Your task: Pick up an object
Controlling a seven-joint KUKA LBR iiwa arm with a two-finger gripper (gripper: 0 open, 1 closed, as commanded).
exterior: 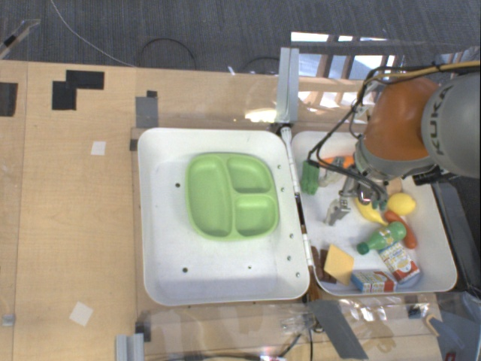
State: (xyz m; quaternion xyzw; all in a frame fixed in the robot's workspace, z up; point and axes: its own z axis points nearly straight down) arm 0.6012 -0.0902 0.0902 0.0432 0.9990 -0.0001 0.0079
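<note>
Left of the tool (340, 210) lies bare bin floor up to a green cup (310, 177); banana (370, 211), lemon (400, 204) and bottle (385, 238) crowd its right.

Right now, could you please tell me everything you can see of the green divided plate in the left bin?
The green divided plate is pale lime, plastic-looking and squarish with rounded corners. It has three compartments: one long one on the view's left, two smaller ones stacked on the right. It lies flat, right side up, near the middle of the left white bin, and only the bin floor touches it.
</note>
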